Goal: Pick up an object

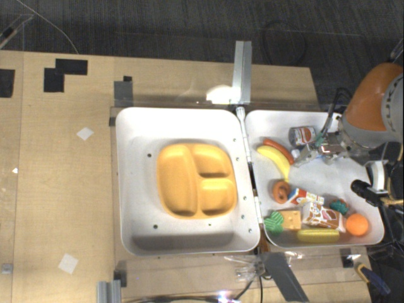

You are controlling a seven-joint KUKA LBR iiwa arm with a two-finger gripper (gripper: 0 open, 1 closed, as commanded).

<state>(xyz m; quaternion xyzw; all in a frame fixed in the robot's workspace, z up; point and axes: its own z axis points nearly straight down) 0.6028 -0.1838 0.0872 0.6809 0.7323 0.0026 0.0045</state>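
Two smooth white bins: glossy yellow divided tray, curved banana. Claw blurred, grip impossible to tell.

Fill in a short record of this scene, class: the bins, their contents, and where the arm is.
left bin: holds a yellow divided tray
right bin: holds banana, orange ball, small can, green toy, other small items
arm: reaches in from the right, over the right bin
pincer: near the can and banana; grip unclear
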